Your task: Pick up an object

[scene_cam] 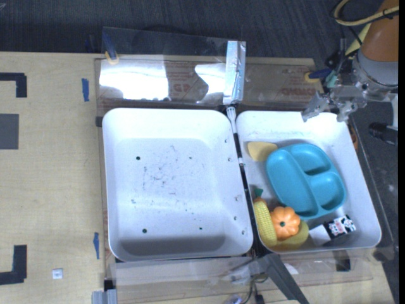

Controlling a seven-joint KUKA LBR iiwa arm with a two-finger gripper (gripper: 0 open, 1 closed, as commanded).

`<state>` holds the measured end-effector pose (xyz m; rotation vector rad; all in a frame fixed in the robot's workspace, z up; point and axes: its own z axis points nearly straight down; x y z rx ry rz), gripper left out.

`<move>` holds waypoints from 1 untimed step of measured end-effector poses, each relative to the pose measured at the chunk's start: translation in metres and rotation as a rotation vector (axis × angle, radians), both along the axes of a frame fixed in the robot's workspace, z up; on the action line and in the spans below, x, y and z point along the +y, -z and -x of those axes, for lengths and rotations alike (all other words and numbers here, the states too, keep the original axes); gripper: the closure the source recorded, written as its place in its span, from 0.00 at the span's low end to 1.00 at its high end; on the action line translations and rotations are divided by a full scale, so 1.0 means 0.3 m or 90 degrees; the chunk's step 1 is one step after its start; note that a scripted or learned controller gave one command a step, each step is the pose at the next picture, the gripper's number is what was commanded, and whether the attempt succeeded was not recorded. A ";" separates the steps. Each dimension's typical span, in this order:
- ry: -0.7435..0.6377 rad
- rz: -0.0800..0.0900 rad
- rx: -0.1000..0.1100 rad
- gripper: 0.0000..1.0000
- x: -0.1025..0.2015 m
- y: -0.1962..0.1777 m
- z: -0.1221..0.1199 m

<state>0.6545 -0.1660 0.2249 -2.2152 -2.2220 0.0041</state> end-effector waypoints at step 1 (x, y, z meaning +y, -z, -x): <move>-0.042 0.001 -0.001 0.00 0.006 0.370 0.276</move>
